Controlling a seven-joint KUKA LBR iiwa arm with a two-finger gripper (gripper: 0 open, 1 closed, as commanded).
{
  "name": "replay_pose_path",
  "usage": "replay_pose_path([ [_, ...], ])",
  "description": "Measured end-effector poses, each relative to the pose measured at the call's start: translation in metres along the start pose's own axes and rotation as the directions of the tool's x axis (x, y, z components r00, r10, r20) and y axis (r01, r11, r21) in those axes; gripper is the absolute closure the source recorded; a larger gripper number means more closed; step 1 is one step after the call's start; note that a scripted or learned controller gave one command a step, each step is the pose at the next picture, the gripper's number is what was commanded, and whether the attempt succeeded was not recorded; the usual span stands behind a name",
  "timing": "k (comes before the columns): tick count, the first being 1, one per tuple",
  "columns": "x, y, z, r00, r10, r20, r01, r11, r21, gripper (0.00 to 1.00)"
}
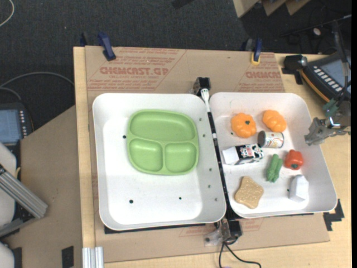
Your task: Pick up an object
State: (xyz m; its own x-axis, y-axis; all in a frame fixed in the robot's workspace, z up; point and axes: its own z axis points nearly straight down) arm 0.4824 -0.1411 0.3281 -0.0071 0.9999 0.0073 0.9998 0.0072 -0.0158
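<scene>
Starting at the left, a white bin (111,166) is seen with a green divided plate (163,142) lying flat in its upper middle; the plate has one long compartment at the top and two smaller ones below. Beside it, the right bin (318,177) holds the loose items. Near its left wall a small black-and-white carton (241,153) lies on its side, with a slice of toast (248,192) below it. Two orange pumpkins (244,125) (273,120) are noted toward the top, apart from each other, and a small can (271,140) lies tipped between and just below them. A green vegetable (273,167) sits beside a red pepper (294,159); a pale grey block (298,187) rests at lower right. The gripper (318,132) is seen over the right rim, clear of all items, nothing held; whether it is spread or closed cannot be told.
</scene>
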Motion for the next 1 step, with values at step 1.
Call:
replay_pose_path([
  [1, 0.0841, -0.0031, -0.123, 1.0, -0.004, 0.006, 0.004, 0.999, -0.032, 1.0],
])
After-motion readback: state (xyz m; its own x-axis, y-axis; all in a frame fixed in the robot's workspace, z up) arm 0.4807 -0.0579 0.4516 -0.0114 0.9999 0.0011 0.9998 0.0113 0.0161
